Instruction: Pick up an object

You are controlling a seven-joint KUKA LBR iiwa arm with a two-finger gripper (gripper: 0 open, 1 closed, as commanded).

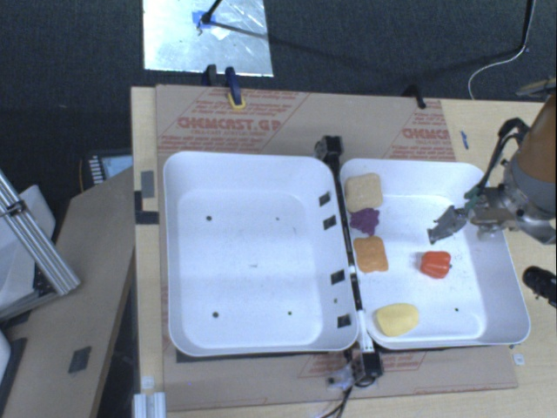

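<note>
In the right bin (496,316) lie a tan bread slice (364,190), a purple piece (365,220), an orange-brown waffle-like piece (372,254), a red-orange pepper (436,264) and a yellow lump (397,319). My gripper (446,225) reaches in from the right and hangs over the bin's middle, just above and up-right of the pepper. Its fingers point left and down, with nothing visible between them.
The left bin (252,251) sits beside the right one, joined by a black-clipped divider (342,242). Both rest on a cardboard sheet (261,116). A metal plate (206,24) lies beyond the bench, and an aluminium frame (30,233) stands at the left.
</note>
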